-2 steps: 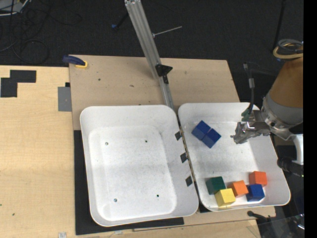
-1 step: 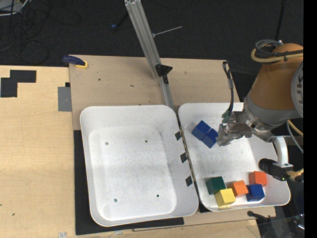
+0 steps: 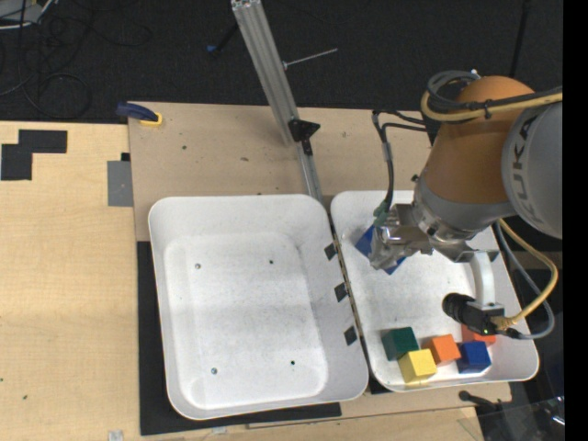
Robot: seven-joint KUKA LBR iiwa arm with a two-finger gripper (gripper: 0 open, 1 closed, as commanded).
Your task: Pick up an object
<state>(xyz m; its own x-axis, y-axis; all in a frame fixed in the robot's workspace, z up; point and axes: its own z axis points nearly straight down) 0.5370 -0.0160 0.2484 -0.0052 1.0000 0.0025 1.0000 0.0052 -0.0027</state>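
Observation:
My gripper [image 3: 390, 243] hangs over the upper left part of the right bin [image 3: 514, 367], close to the divider. A blue object [image 3: 367, 240] peeks out on its left side and again just below it; the gripper body covers most of it. I cannot tell whether the object is held or lying on the bin floor. In the right bin's front corner sit a green block [image 3: 400, 341], a yellow block [image 3: 418, 365], an orange block [image 3: 445, 347] and a blue block [image 3: 474, 357], with a bit of a red block [image 3: 480, 337] behind them.
The left bin [image 3: 175, 219] lies beside the right one, with black clips [image 3: 341, 291] along the shared wall. A slanted metal rail [image 3: 272, 67] rises behind the bins. The arm's grey and orange body [image 3: 478, 154] and its cables overhang the right bin's back.

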